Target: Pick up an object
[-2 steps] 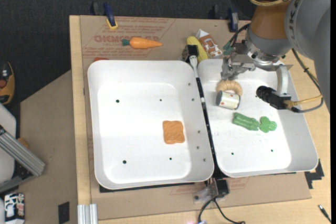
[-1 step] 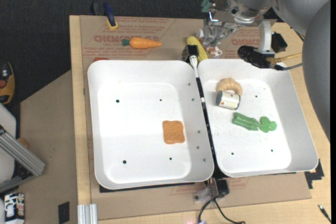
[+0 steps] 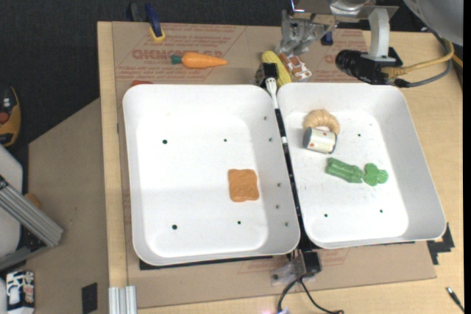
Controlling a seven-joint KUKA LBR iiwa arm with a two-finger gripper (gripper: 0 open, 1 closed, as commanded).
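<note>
My gripper [image 3: 298,48] hangs above the back edge of the bench, just behind the far left corner of the right bin [image 3: 397,202]. A small red and white piece [image 3: 298,69] sits right under it, and I cannot tell whether it is held or lies on the board. In the right bin lie a tan croissant-like piece [image 3: 321,118], a small white can [image 3: 319,140] on its side against it, and a green toy vegetable [image 3: 357,173]. The left bin [image 3: 184,129] holds an orange square cracker [image 3: 243,185].
Behind the bins on the cardboard lie a toy carrot [image 3: 200,60] and a yellow piece [image 3: 271,64] beside a black one at the bins' shared corner. A blue and yellow clamp [image 3: 153,22] grips the board's far edge.
</note>
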